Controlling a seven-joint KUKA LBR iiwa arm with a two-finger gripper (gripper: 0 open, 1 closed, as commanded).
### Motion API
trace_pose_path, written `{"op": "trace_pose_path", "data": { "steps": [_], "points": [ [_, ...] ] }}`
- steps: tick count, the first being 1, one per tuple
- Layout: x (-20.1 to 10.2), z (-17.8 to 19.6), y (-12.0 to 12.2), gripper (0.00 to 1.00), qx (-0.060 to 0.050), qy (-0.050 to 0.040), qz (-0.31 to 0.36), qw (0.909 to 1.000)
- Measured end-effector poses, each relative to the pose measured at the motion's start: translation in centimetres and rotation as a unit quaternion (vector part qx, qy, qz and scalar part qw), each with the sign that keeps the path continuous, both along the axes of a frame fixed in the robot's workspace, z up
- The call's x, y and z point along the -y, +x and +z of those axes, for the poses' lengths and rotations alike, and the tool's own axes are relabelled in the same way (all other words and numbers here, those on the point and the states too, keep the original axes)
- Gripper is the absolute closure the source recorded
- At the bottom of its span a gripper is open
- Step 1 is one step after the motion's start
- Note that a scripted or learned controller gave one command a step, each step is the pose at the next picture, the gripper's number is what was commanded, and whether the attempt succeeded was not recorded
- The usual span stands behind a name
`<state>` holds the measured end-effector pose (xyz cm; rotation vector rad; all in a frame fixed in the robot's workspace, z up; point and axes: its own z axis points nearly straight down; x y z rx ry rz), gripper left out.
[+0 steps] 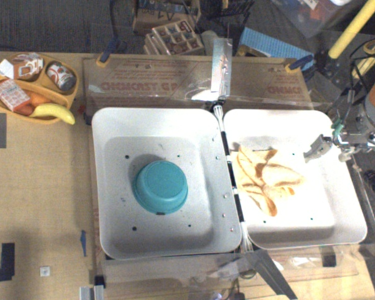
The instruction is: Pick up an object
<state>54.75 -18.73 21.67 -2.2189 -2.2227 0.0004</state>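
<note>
Two white bins side by side on the worktop: teal bowl [161, 186] upside down in the left bin [112, 136], peeled banana skin [267, 179] splayed in the right bin [337, 224]. Gripper [317, 147] near that bin's right rim, state impossible to tell. Banana skin close by to its left and slightly nearer the camera, long axis roughly along the divider.

You're looking at a bench [37, 186] carrying two white bins side by side, left bin [106, 136] and right bin [344, 224], plus a snack tray [0, 99] sitting top-left.
</note>
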Motion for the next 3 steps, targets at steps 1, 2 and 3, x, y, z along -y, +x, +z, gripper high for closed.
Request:
{"op": "trace_pose_path", "data": {
  "steps": [1, 2, 3],
  "points": [
    [-1.8, -10.9, -1.5, 0.00, 0.001, -0.0002, 0.056, 0.9984],
    [-1.6, -9.9, -1.5, 1.00, 0.003, -0.0010, 0.053, 0.9986],
    [-3.2, -1.4, -1.9, 1.00, 0.002, -0.0013, 0.167, 0.9860]
  ]
}}
